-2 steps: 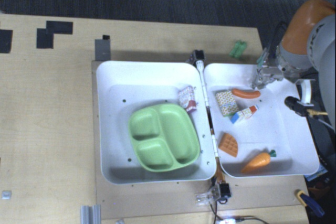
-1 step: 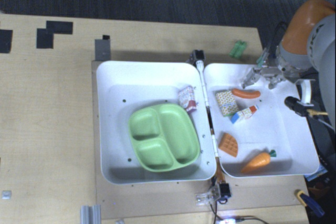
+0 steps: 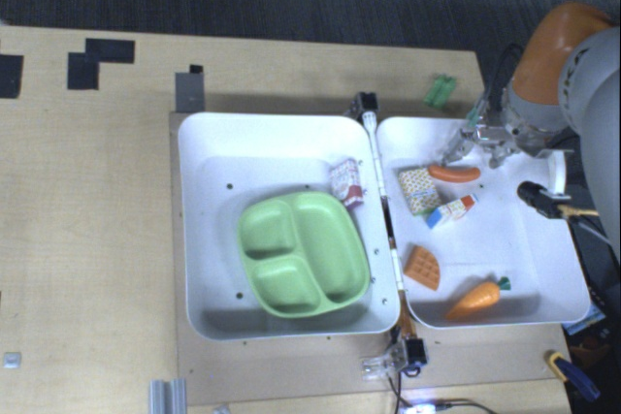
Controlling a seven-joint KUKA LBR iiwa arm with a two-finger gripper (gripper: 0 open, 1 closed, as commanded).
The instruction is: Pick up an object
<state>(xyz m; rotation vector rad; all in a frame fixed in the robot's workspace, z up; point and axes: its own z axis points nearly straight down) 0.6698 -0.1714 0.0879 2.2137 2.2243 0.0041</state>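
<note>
My gripper (image 3: 477,153) hangs over the back of the right bin (image 3: 543,257), its fingers spread open just above and behind an orange-red sausage (image 3: 453,174), with nothing between them. In the same bin lie a speckled cream packet (image 3: 417,189), a small blue, white and red bottle (image 3: 451,210), an orange waffle (image 3: 422,267) and a carrot (image 3: 475,298) near the front wall.
The left bin (image 3: 209,208) holds a green divided plate (image 3: 303,252) and a small red-and-white packet (image 3: 346,181) by the wall between the bins. A green item (image 3: 440,91) lies on the bench behind the right bin. The arm's body (image 3: 572,82) looms over the right bin's far corner.
</note>
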